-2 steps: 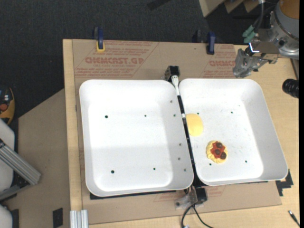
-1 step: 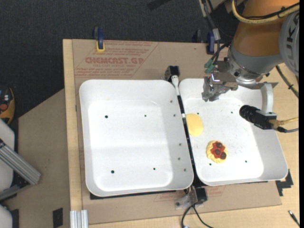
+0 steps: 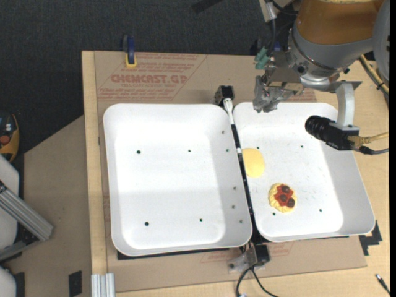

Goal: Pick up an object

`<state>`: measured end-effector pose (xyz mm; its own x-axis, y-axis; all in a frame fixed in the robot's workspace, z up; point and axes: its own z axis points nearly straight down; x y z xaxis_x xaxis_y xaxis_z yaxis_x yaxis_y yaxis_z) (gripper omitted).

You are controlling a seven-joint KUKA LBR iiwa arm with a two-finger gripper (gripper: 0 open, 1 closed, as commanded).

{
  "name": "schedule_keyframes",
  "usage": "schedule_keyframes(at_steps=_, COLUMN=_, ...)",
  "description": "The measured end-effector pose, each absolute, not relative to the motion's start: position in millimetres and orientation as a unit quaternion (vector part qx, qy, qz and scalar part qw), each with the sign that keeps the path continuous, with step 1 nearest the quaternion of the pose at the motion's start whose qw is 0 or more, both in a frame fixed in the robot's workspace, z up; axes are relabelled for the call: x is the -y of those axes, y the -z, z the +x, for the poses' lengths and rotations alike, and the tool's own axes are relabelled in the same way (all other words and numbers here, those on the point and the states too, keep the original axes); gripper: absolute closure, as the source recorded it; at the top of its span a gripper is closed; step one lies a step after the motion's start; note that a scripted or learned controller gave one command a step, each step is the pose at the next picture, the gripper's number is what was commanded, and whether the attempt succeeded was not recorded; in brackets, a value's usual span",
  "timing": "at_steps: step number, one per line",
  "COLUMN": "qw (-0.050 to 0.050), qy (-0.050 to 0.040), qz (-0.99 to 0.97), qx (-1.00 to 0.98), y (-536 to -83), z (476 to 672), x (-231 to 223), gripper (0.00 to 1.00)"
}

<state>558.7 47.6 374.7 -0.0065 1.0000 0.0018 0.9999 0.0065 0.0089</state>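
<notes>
Yellow marks both candidates in the right bin. Nearest us lies a small round yellow piece topped with red bits, and just beyond it, close to the divider, a plain pale yellow disc. We judge both light, probably rigid toy food, low and flat, so they are best pinched across their width from above. Farther back, the gripper hangs over the bin's far rim, grasping nothing; we cannot tell how it is set.
</notes>
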Motion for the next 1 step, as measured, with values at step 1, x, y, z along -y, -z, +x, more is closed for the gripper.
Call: schedule_keyframes(at_steps=1, qw=-0.004, qy=0.0038, qz=0.706, qx=-0.709, y=-275.2, z=553.0, x=-88.2, gripper=1.0)
